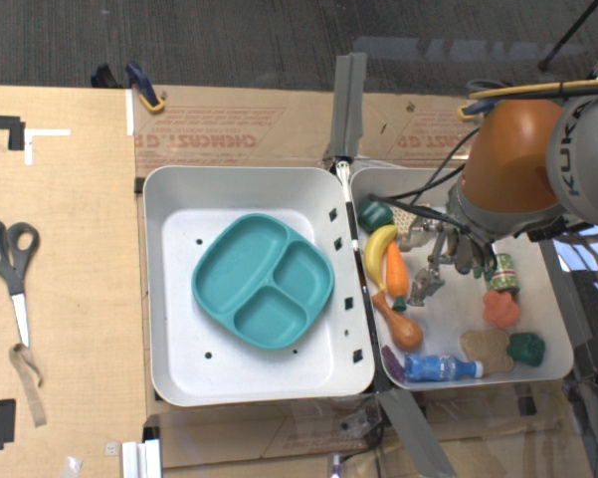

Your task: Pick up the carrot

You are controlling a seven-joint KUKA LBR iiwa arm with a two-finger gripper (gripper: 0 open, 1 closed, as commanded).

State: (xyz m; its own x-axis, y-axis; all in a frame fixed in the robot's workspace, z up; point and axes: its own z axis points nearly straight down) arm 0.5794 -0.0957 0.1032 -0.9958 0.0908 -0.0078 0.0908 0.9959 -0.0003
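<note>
Here, carrot: lies in the right bin, near its left wall, long axis running roughly up-down in the view; which end is the tip cannot be told.
Carrot's neighbours: a yellow banana touches it on the left; an orange-brown pear-shaped piece sits just below; a dark green item lies above the banana.
Open room: bare white floor to the carrot's right, between it and the far items; the left side is crowded against the wall.
Gripper: hangs just right of the carrot, low over the bin floor; fingers appear slightly spread with nothing between them, and contact with the carrot cannot be told.
Arm: orange band over the bin's upper right; letters "KU" read on the grey housing.
Other items: blue bottle along the bottom edge, tan piece, dark green piece, reddish piece, small labelled can.
Left bin: holds a teal divided plate.
Cardboard: printed writing, mirrored, unreadable.
</note>
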